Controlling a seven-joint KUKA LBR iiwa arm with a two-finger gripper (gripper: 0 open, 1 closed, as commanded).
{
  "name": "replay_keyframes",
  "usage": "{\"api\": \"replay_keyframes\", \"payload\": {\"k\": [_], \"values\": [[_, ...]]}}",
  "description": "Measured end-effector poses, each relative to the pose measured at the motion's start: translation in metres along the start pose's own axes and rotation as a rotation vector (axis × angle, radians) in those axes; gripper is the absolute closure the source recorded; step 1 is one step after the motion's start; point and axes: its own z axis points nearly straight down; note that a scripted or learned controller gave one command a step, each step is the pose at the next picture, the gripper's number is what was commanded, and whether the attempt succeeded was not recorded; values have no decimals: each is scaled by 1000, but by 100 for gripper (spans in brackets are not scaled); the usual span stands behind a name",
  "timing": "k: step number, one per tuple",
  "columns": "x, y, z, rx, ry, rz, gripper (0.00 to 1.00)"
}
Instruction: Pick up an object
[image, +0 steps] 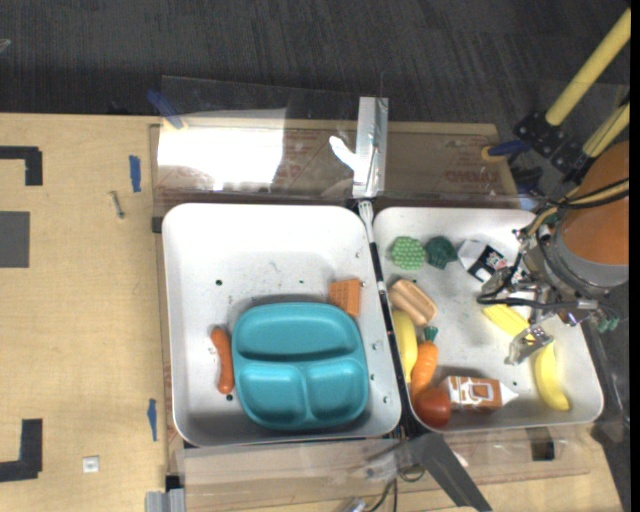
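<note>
Roughly sorted, the scene splits in two: the left bin (190, 300) carries a teal divided tray (298, 365) with a sausage (224, 360) lying just beside its left edge and an orange block (346, 295) touching its upper right corner, while the right bin (590, 400) holds a scatter of small toy foods, loose and at odd angles, as things lie when tipped in for grabbing practice

The arm comes in from the right, and the gripper (520, 300) hangs low over the right bin's right half; whether it is spread or closed I cannot tell, and nothing can be seen caught in it

Likeliest target, judging by nearness, is the yellow piece (505, 318) lying directly beneath the gripper, partly hidden by it. A banana (550, 382) lies just below and to the right, near the bin wall. Further left sit a carrot (425, 362), a tomato (433, 405), a small carton (473, 392), a bread roll (412, 299) and two green pieces (420, 250), all well apart from the gripper
</note>
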Motion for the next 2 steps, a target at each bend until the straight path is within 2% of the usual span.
{"api": "replay_keyframes", "payload": {"k": [1, 2], "values": [[26, -17, 57, -2, -1, -144, 0], [-89, -8, 58, -3, -3, -129, 0]]}}
